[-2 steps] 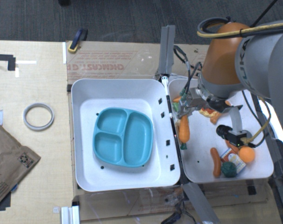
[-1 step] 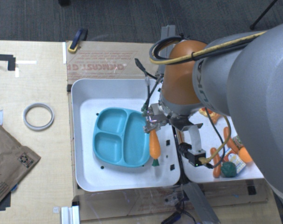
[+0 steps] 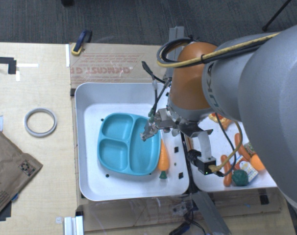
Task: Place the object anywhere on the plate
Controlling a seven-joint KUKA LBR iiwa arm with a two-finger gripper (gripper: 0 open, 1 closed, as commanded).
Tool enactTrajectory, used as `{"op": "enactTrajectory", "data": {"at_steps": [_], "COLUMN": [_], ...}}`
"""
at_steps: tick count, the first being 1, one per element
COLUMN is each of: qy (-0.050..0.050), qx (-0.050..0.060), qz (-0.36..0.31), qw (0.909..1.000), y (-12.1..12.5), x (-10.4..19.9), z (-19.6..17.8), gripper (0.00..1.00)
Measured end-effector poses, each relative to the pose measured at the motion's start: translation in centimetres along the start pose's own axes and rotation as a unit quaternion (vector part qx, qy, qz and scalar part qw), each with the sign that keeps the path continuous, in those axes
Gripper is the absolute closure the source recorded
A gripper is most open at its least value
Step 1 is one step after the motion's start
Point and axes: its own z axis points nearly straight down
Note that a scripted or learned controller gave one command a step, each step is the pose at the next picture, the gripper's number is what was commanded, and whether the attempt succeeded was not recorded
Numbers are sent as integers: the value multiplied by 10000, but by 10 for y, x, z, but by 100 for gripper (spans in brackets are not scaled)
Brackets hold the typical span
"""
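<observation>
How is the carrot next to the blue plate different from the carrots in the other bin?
The carrot by the plate lies alone in the left bin, upright in view, green end down. The carrots in the right bin are heaped together at slants, partly behind the arm. All are orange toys.

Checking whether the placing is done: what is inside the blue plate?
The blue plate's three compartments look bare. The end effector overhangs its right rim, hiding that edge. A toy carrot lies beside the plate in the white bin, not on it.
</observation>
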Motion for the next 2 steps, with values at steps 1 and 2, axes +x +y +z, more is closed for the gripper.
{"op": "enactTrajectory", "data": {"at_steps": [1,2], "qy": [-10,-1], "qx": [28,-8], "qz": [2,-1655], "qw": [10000,9862], "y": [0,-18], "x": [-2,47], "z": [-6,26], "gripper": [100,100]}}
